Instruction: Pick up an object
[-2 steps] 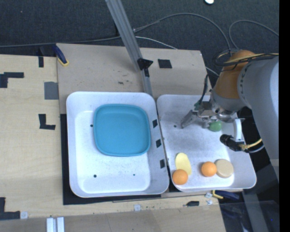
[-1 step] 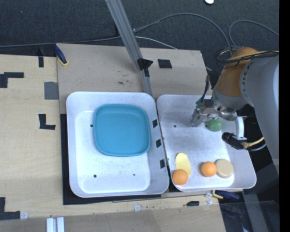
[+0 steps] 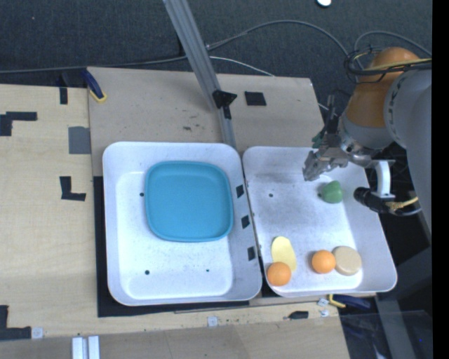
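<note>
Matt blue plastic plate [image 3: 188, 200]

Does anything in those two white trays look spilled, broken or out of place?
Nothing stands out. The square blue plate lies flat in the left white bin. In the right white bin, the small green object, two orange balls, yellow piece and beige disc look intact.

From my seat I look down on a pale wooden bench [image 3: 42, 210] running across the scene, patched with dark tape marks [image 3: 69, 188] on its left; beyond its far edge lies dark grey carpet [image 3: 84, 31], crossed by thin black cables [image 3: 280, 28]; a grey metal pole [image 3: 203, 70] slants up from the bench; a bright spot of light [image 3: 323, 3] glares at the far edge.
</note>
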Motion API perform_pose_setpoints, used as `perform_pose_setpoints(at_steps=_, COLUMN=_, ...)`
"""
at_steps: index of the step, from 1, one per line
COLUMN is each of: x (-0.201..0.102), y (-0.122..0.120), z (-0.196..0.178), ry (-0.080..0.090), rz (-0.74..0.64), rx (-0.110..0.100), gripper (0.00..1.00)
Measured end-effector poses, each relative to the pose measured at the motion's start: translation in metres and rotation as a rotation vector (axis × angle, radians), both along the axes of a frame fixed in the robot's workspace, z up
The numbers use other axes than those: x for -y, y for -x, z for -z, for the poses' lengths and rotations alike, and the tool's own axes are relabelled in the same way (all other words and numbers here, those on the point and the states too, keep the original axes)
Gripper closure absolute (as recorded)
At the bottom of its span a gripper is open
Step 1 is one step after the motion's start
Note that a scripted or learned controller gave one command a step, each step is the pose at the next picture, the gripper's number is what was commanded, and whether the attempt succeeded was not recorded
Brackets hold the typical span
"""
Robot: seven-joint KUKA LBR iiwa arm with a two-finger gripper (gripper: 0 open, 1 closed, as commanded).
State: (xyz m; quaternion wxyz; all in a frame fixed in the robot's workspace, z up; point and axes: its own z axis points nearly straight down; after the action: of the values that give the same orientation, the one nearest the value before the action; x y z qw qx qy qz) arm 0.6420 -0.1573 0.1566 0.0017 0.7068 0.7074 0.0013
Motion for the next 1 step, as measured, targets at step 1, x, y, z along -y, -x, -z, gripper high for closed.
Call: perform_pose_setpoints(at_steps=1, x=0.0003, y=-0.0034, z=-0.0628, ry=0.000, rz=0.000, rx=0.001, gripper=1.00)
